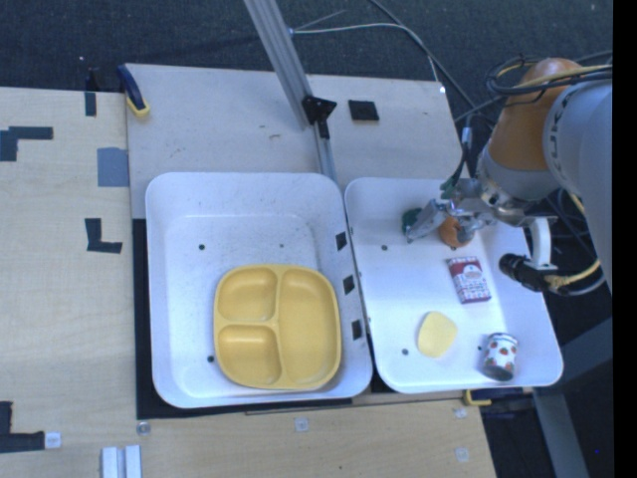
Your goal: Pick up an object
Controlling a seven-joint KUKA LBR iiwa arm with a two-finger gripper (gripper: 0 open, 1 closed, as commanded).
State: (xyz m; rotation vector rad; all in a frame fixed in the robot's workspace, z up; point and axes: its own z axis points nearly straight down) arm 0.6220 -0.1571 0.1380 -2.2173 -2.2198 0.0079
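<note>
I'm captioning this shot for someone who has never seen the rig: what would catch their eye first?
Probably the big yellow divided plate lying in the left bin. Next the grey arm with its orange band reaching in from the right, its gripper low over the far end of the right bin beside a green object. Nearer the front of that bin lie a red packet and a pale yellow piece.
</note>
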